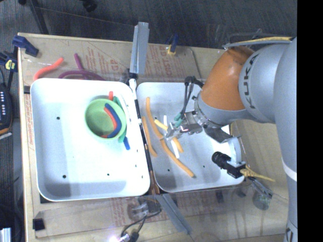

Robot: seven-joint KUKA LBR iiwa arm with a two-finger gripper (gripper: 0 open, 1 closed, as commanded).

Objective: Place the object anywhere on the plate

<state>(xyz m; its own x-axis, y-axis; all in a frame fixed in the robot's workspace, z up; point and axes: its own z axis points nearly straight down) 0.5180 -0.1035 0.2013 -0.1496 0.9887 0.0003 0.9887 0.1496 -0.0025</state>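
Your gripper (pixel 171 131) sits low in the right bin (pixel 212 178), among the orange sticks (pixel 174 158) and pale yellow sticks (pixel 160 123) that lie around the centre of that bin. You cannot tell here whether its fingers are apart or together, nor if any stick is between them (the wrist and its cables cover that place). The green plate (pixel 96 116) is in the left bin (pixel 60 155), toward 9 o'clock from the gripper, and already carries red, blue and green pieces. The risks, as I judge them: the sticks are thin and cross each other, so a grasp may take two or slip off; a long stick may catch the divider (pixel 143 150) between the bins when carried toward 9 o'clock; and it may roll off the crowded plate
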